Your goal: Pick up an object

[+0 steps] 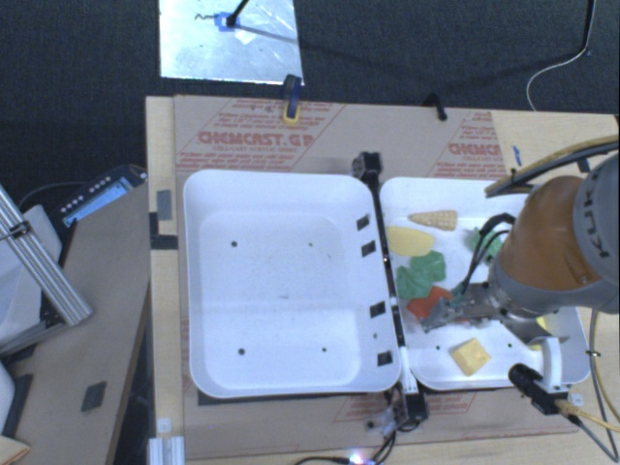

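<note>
The pincer [438, 313] reaches into the right bin [572, 361] from the right, its tip low beside a red piece [423, 304]; whether it is wide or narrow cannot be told. A green piece [420, 275], a yellow piece [412, 241], a cone [433, 220] and a yellow block [471, 356] lie nearby. The left bin [208, 356] sits alongside on the surface [252, 134].

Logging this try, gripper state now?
Pincer: cannot be told if open or closed. It sits low in the right bin, at the red piece beside the green piece; no object visibly held.
</note>
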Robot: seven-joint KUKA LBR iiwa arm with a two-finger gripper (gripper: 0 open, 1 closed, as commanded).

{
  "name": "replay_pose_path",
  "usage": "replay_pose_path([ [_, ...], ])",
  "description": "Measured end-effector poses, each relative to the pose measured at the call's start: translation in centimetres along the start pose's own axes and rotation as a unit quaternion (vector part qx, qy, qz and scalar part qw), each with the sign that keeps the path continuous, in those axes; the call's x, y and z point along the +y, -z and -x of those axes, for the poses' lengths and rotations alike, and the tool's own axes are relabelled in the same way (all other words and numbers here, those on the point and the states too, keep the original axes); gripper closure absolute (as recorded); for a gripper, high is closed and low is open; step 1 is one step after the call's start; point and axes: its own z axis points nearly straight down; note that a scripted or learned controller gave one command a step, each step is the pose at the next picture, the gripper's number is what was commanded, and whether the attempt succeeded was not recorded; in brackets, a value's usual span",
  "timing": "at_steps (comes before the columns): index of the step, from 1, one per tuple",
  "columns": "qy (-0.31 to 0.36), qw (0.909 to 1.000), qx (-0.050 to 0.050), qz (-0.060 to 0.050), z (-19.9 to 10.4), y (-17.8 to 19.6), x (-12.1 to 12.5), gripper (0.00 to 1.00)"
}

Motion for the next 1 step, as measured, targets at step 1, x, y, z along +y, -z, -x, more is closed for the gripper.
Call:
replay_pose_path([
  [1,0.001,1.0000,-0.003,0.009,-1.05,-1.65,4.05,0.00],
])
